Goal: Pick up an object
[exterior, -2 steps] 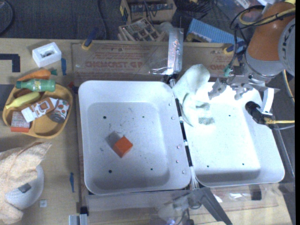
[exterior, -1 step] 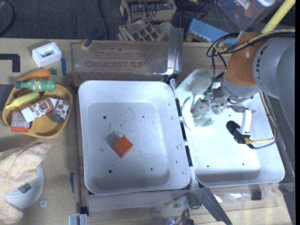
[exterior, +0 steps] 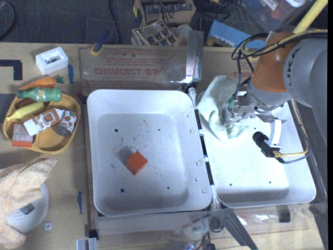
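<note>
I keep the pincer (exterior: 230,114) centred on the pale cloth (exterior: 216,105); its closure state I cannot tell.

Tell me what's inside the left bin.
Inside the left bin lies one orange block, near the middle of the floor, with scattered dark specks around it. The block hides the patch of floor directly beneath it.

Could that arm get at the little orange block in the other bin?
Probably yes. The orange block lies alone in the left bin with nothing over it. The gripper is at a pale cloth in the right bin.
</note>
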Motion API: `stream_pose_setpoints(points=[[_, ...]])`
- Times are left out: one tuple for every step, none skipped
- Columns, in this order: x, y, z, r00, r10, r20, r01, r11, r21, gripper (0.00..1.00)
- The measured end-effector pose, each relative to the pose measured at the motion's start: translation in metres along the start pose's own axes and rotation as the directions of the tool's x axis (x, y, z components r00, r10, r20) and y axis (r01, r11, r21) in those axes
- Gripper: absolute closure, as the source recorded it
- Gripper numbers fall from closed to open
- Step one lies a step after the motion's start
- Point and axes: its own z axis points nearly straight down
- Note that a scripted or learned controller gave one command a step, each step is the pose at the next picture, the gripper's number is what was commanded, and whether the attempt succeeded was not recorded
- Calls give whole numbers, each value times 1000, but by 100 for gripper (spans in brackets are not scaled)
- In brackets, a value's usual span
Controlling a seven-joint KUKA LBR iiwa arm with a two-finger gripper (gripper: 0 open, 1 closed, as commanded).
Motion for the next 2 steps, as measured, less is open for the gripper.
stream_pose_setpoints(points=[[35,39,-84,952,-306,-2,306,952,12,100],[35,39,-84,952,-306,-3,306,952,12,0]])
